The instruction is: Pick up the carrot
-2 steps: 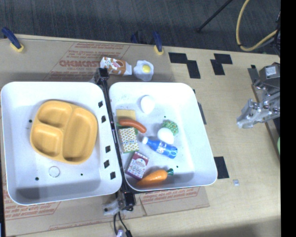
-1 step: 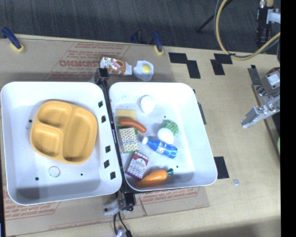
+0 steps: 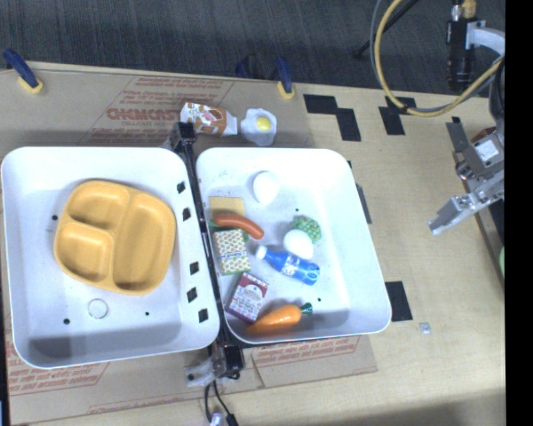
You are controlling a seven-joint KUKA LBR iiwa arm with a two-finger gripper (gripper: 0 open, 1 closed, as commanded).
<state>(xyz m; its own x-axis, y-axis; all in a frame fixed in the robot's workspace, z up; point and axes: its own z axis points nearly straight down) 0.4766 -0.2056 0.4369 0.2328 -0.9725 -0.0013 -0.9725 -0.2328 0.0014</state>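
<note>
The orange carrot (image 3: 275,319) with a green top lies on its side at the front edge of the right bin (image 3: 360,247), its green end pointing right. It rests just in front of a small red box (image 3: 246,297). My gripper (image 3: 457,209) hangs at the far right, over the bench and outside the bin, well to the right of and behind the carrot. Nothing is seen in it.
The right bin also holds a blue bottle (image 3: 289,265), two white eggs (image 3: 265,186), a green ball (image 3: 307,229), a sausage (image 3: 240,225) and a snack packet (image 3: 231,251). A yellow divided plate (image 3: 115,235) fills the left bin (image 3: 18,264). A fried-egg toy (image 3: 260,125) lies behind the bins.
</note>
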